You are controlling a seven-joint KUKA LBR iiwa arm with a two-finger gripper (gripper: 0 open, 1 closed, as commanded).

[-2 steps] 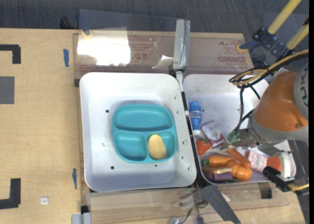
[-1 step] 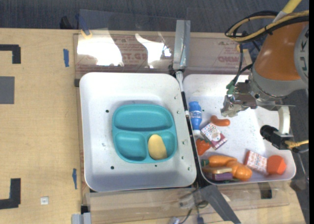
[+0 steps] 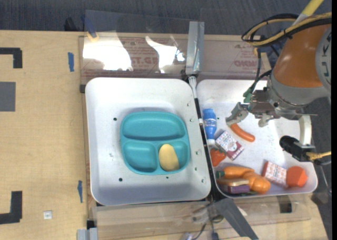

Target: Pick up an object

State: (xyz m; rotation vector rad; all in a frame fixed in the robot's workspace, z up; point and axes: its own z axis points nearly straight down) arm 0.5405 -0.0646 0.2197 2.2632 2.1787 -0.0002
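My gripper [image 3: 249, 118] hangs over the back of the right bin [image 3: 310, 181], fingers spread and open with nothing between them. Just below it lies a small orange carrot-like piece [image 3: 243, 132], slanted, close to the left fingertip [image 3: 235, 116]. Around it in that bin are a blue bottle [image 3: 209, 121], a red-and-white packet [image 3: 229, 143], a red piece [image 3: 217, 156], an orange vegetable [image 3: 243, 172] over a purple item [image 3: 239, 186], another red-and-white packet [image 3: 274, 172] and an orange-red block [image 3: 296, 176].
The left bin [image 3: 105, 181] holds a teal divided tray [image 3: 152, 128] with a yellow potato-like object [image 3: 168, 157] in its front right compartment. A ridge [image 3: 200, 128] divides the two bins. A black and yellow cable end [image 3: 297, 148] hangs over the right bin's right side.
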